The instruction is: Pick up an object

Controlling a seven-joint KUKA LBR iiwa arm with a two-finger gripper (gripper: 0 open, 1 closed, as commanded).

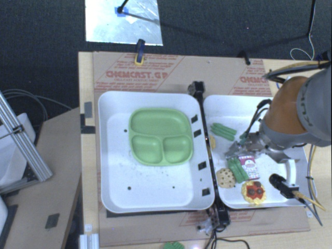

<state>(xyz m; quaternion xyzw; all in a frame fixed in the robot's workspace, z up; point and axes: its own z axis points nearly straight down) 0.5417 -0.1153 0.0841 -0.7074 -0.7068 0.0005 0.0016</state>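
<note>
Your pincer (pixel 239 148) sits low in the right bin (pixel 233 105), apparently lined up to grab from the toy-food cluster; whether it is wide or narrow, you cannot tell. Beside it lie a green piece (pixel 223 131), a cookie (pixel 225 177) and a small pizza (pixel 253 191). The left bin (pixel 111 139) carries a green divided tray (pixel 160 137).

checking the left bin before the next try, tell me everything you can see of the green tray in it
The green tray is a pale green divided plate, plastic by its look, with rounded corners: one wide compartment at the far side and two smaller ones at the near side. It lies flat, right side up, roughly in the middle of the left bin, resting on the bin's white floor. Its compartments hold nothing, and nothing else touches it.
</note>
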